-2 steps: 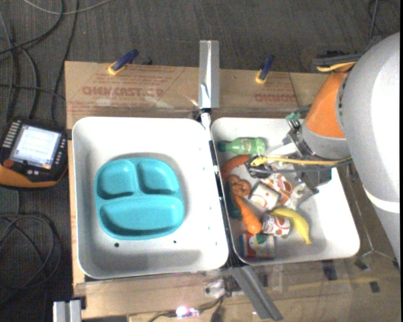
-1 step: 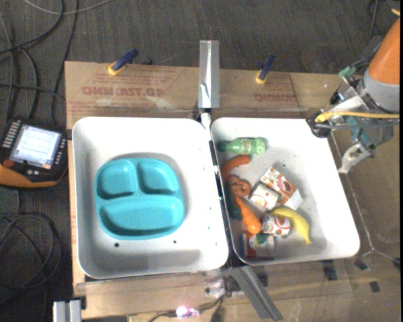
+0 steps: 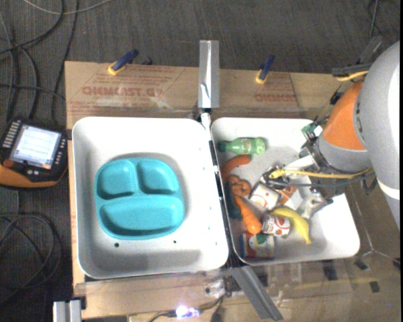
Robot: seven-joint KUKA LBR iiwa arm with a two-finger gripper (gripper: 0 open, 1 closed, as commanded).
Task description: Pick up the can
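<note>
bench (image 3: pixel 87 89) | brown board, seemingly cardboard | two white bins: left bin (image 3: pixel 84 136), right bin (image 3: pixel 342 237)

Light falls evenly from above, bright on the two white bins (image 3: pixel 148 129), which look slightly washed out along their rims. The dark floor around them stays dim. Soft shadows lie inside the left bin, under the blue tray (image 3: pixel 141 196). The arm (image 3: pixel 386 119), right of the bins, is overexposed and blurred. A small glare spot glows below the bins. The picture is grainy and soft throughout.
</note>
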